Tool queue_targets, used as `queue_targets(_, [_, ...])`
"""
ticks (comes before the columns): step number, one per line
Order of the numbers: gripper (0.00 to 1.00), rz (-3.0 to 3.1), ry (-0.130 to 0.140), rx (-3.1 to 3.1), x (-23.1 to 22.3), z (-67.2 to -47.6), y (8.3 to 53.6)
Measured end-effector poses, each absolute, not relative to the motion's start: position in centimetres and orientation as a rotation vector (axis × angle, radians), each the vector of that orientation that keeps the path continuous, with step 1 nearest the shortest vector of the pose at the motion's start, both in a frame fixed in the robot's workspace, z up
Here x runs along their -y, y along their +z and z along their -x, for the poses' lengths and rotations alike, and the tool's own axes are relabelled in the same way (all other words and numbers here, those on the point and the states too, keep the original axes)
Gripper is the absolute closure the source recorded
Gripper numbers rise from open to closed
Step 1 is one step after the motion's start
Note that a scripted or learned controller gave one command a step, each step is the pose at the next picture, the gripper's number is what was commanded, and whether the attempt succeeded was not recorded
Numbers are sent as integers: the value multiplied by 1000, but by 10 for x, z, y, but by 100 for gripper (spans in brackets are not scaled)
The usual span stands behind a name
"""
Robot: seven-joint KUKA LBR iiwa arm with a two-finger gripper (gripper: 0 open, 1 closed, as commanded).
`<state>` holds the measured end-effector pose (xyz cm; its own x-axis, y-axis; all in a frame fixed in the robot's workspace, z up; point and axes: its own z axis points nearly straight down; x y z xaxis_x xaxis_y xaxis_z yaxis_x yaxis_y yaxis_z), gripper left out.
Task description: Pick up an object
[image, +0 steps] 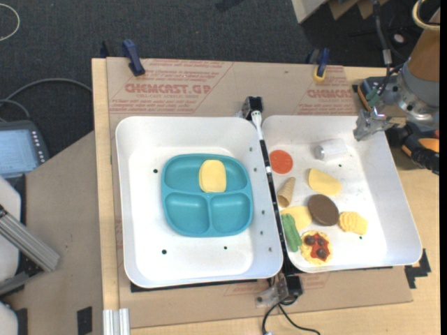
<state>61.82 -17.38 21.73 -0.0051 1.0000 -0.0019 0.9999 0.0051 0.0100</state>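
Pizza slice (316, 246) lies far from the gripper (366, 126).
Nearest it, leftward: a clear cup (330, 149) lying crosswise; jaw state unreadable.

Robot lab: clamped bench (209, 82), cables (42, 93).

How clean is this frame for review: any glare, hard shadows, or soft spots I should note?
Camera view: lighting is even and diffuse, with soft shadows under the bin rims; the left bin and right bin are bright white but hold detail; the teal plate and toy foods read sharp; the gripper near the right bin's far corner looks slightly soft; the dark floor is underexposed.
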Motion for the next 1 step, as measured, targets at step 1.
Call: queue_targets(1, [100,-2201,17,-2220,109,-671,353])
